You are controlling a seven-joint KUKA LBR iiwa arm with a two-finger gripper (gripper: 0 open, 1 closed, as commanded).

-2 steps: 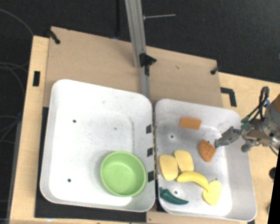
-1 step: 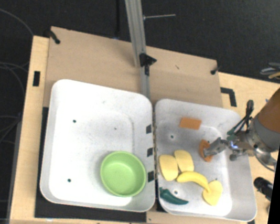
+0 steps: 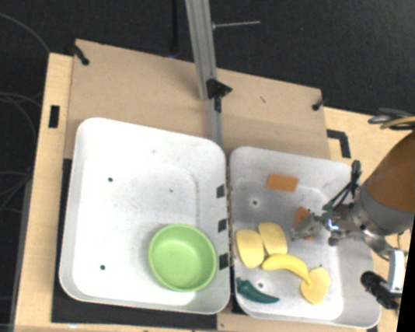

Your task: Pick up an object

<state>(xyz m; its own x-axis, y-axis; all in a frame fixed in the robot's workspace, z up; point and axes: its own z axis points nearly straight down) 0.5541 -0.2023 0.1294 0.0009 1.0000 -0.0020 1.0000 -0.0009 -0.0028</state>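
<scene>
Reaching into the right bin (image 3: 348, 313) from its right side, I judge this the approach step: nothing lifted yet. Table (image 3: 166, 83) carries both bins; left bin (image 3: 115, 154) holds a green bowl (image 3: 182, 256). My jaws (image 3: 314, 225) hang low near a small orange piece (image 3: 302, 215); whether they are parted or closed I cannot tell. Nearby: banana (image 3: 287, 266), two yellow pieces (image 3: 261, 244), orange block (image 3: 282, 183), dark green item (image 3: 256, 292). Next move needs centring over one piece; the clustered fruit crowds the descent.

Grey arm (image 3: 387, 205), orange band, black cables
</scene>
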